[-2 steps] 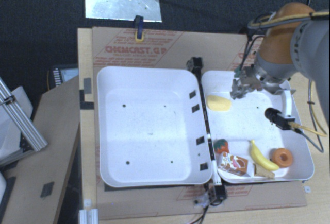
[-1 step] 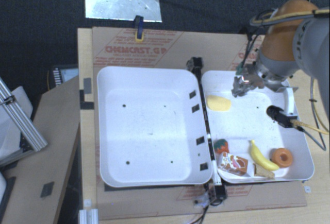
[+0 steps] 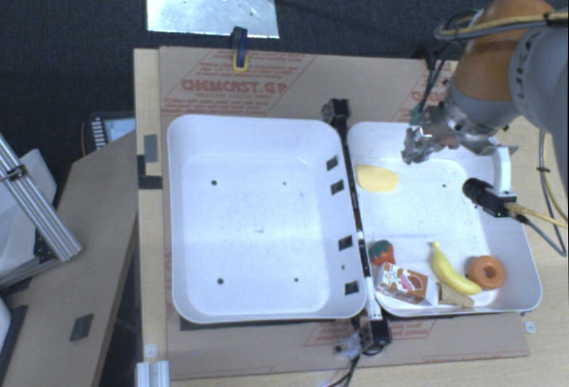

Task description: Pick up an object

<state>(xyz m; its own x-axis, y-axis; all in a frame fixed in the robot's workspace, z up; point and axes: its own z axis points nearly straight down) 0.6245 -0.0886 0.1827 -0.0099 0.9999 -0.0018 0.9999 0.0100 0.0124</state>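
My gripper (image 3: 416,152) hangs over the back part of the right bin (image 3: 444,216), just right of a flat yellow piece (image 3: 378,179) that lies near the divider. Nothing shows between its tips. Along the bin's front edge lie a yellow banana (image 3: 449,270), an orange ring-shaped doughnut (image 3: 486,272), a small red and green fruit (image 3: 382,252) and a printed snack packet (image 3: 404,284).
The left bin (image 3: 258,216) stands beside the right one, with black clips (image 3: 347,243) along the divider between them. A black cylinder (image 3: 484,197) on a white bracket juts over the right bin's right side. Cables run off to the right.
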